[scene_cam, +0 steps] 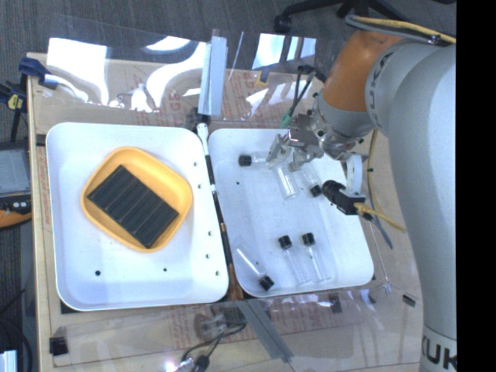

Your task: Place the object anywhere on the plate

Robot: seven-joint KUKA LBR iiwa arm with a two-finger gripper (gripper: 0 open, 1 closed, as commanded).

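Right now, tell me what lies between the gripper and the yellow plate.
In the camera view, between the gripper and the yellow plate lie a small black-capped vial, bare white bin floor, and the two bins' adjoining rims.

This looks like a robotics lab. A grey industrial arm [418, 130] reaches over a wooden worktop [116, 328] bearing two shallow white bins [70, 277], with clear shields [178, 68] propped beyond the hand. Loose cables [198, 356] trail at the near edge, and what seems an office chair base [341, 2] stands on grey carpet [116, 6] behind.
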